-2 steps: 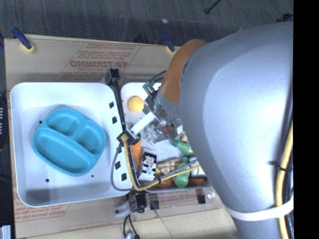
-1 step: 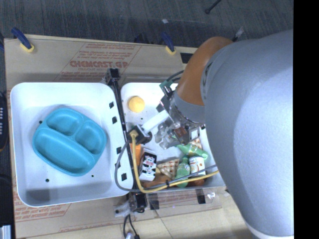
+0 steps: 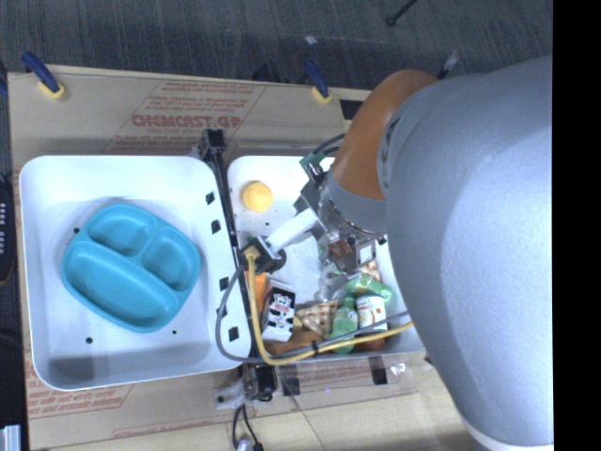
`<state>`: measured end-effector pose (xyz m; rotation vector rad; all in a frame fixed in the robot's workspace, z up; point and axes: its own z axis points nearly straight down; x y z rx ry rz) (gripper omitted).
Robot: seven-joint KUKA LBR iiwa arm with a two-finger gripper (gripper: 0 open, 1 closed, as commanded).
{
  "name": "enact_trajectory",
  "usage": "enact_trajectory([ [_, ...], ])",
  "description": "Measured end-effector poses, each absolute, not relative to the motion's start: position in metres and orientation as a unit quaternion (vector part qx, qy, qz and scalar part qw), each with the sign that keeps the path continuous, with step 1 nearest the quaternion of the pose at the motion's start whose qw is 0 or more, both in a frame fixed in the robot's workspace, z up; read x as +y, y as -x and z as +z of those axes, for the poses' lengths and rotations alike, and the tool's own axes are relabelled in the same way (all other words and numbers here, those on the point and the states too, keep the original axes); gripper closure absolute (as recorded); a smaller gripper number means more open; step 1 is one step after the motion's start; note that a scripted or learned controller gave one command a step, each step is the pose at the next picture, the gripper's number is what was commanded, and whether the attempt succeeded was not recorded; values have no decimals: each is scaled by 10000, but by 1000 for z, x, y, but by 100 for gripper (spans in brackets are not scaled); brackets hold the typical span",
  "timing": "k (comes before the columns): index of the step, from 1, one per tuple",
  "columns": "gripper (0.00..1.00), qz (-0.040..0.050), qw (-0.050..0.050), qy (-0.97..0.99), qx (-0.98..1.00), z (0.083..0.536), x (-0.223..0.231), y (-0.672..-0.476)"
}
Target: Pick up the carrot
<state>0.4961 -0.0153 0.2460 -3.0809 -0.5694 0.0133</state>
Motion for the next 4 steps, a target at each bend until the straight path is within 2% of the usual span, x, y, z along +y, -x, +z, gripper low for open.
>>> enact_trajectory([
  [1, 0, 59, 30, 9601, -2795, 190, 8, -477],
  [2, 0, 46, 23, 9916, -1291, 191, -9, -481],
  [3, 0, 63, 50, 9891, -1472, 190, 45, -475],
  [4, 0, 64, 45, 9892, -1463, 190, 43, -475],
])
